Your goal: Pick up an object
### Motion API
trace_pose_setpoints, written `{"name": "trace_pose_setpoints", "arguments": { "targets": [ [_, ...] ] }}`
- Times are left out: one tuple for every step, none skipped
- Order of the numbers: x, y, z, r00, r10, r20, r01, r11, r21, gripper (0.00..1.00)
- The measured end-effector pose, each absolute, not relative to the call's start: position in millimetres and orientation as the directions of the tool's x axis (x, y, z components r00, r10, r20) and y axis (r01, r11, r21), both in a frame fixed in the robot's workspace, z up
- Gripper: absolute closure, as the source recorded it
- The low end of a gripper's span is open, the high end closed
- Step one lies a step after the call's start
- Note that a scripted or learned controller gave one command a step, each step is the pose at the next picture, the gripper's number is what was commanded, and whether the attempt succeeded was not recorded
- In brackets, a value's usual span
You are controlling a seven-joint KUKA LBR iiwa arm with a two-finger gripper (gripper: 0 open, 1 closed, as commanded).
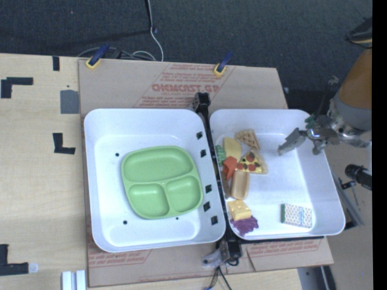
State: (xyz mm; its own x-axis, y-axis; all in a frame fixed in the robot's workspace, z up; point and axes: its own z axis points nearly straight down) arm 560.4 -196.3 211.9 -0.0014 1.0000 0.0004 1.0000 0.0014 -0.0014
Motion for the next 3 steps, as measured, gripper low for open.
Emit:
{"name": "trace_pose_setpoints", "arguments": {
  "targets": [
    [617.1,-147.2,85.3,-0.007,1.0,0.002,1.0,0.007,-0.004,0.0],
    [670.5,-105.7,84.1,-0.007,1.0,0.0,1.0,0.007,0.002,0.0],
    [669.3,-108.5,95.8,-0.004,1.0,-0.002,1.0,0.004,0.003,1.0]
  ]
}}
